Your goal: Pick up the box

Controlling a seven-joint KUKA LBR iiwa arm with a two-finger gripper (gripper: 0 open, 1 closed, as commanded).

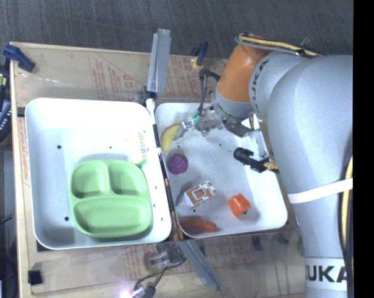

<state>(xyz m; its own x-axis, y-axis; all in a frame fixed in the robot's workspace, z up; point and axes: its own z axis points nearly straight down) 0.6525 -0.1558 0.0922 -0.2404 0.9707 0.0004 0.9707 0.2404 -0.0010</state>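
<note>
The box (pixel 200 194), small and white with orange-brown print, lies tilted on the floor of the right bin (pixel 261 191), near its front left. My gripper (pixel 191 126) hangs over the far left corner of that bin, beside a yellow fruit-like object (pixel 169 136). It is well away from the box, which lies toward the bin's front edge. Nothing shows between the gripper and the box except a purple ball (pixel 177 163).
An orange cup (pixel 239 205) and a red-orange sausage-shaped toy (pixel 198 226) lie near the right bin's front wall. The left bin (pixel 50 135) holds a green divided tray (pixel 111 197). My grey arm covers the right bin's right side.
</note>
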